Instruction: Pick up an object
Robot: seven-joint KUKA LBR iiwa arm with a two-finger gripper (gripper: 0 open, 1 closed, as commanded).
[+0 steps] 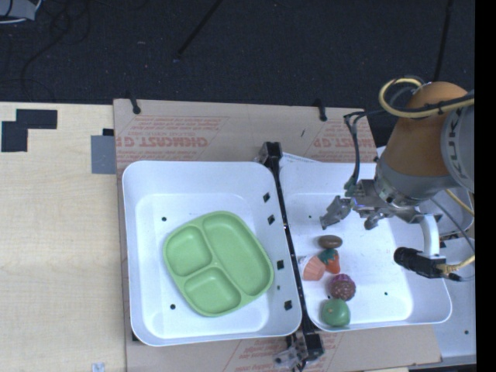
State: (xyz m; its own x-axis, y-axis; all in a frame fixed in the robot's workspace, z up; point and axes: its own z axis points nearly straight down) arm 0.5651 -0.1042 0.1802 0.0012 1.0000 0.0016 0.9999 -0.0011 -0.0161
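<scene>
In the right bin (387, 301), several small toy foods lie in a cluster near its left wall: a brown oval piece (330, 242), an orange wedge (314, 269), a red-orange piece with a green top (332, 260), a dark purple ball (342, 287) and a green ball (335, 313). My gripper (354, 217) hangs over the bin's upper middle, just above and to the right of the brown piece. It is open, its fingers (335, 212) spread, and nothing sits between them.
The left bin (147, 200) holds a light green divided plate (218, 263). A black ridge (280, 231) divides the two bins. A black fitting with cables (418, 262) sticks out from the arm over the right bin's right side.
</scene>
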